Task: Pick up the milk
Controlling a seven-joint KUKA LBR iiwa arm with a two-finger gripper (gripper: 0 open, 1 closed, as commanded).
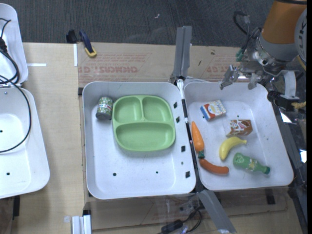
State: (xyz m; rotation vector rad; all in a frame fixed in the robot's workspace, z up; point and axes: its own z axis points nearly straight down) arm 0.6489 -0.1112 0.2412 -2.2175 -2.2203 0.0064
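Milk carton (213, 109) lay flat in the upper left part of the right bin (276, 177), long axis running left-right with a slight upward tilt toward the right. Sat apart from everything: brown carton (239, 127) just below-right, banana (231, 146) and green bottle (250, 164) farther down, carrot (197, 136) and sausage (214, 167) along the left wall. Had bare floor above and to its right. Gripper (241, 78) hovered over the bin's back rim, fingers spread, holding nothing. Left bin (97, 179) held a green divided plate (144, 123) and a small can (104, 108).
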